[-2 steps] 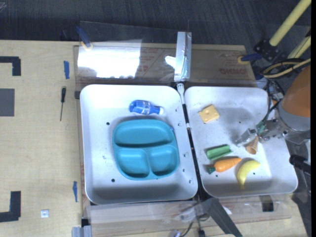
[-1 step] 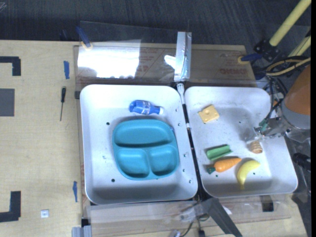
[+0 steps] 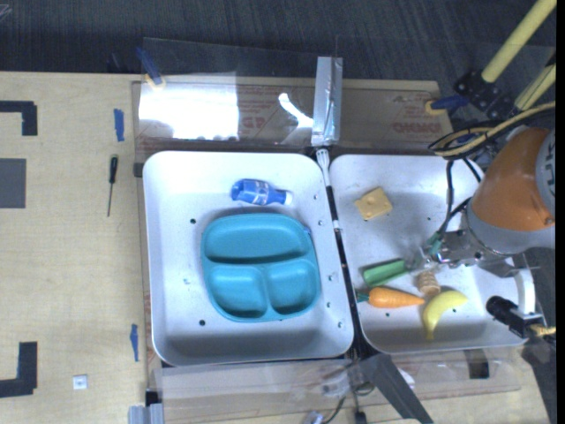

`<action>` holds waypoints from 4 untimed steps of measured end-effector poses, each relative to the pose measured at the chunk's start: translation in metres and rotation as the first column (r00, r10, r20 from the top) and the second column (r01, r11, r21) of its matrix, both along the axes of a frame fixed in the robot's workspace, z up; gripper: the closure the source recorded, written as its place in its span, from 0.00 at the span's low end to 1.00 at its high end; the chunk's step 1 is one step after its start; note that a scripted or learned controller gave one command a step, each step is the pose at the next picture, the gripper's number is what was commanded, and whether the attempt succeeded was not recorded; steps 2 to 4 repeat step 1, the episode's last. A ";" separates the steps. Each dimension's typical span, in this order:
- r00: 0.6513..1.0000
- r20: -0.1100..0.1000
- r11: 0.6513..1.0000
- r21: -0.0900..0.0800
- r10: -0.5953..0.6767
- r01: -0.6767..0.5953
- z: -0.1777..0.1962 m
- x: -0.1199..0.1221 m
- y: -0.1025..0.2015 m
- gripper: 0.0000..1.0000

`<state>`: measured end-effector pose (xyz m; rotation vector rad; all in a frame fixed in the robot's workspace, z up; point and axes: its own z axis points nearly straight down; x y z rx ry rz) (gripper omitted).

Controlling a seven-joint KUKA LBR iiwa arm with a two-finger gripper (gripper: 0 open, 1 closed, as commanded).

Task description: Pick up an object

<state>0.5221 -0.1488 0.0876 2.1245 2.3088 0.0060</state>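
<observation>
Your hand (image 3: 434, 253) sits low in the right bin (image 3: 459, 177), but whether it is parted or closed, or has anything in it, you cannot tell from this angle.

Directly below the hand lies a cluster of toy foods:
- a green piece (image 3: 383, 270), just to its left
- a small tan piece (image 3: 428, 282), right under it
- an orange carrot (image 3: 394, 299)
- a yellow banana (image 3: 440, 308), a little farther down

A yellow cheese wedge (image 3: 373, 203) lies up and to the left, apart from the rest.

These look like light, rigid, smooth plastic, so expect them to slip or roll. Take the carrot or the green piece across its narrow middle, not lengthwise. The cluster is tight, so a neighbour may get nudged.
</observation>
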 end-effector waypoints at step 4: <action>0.996 0.004 0.996 0.000 0.094 -0.094 0.141 0.012 0.083 1.00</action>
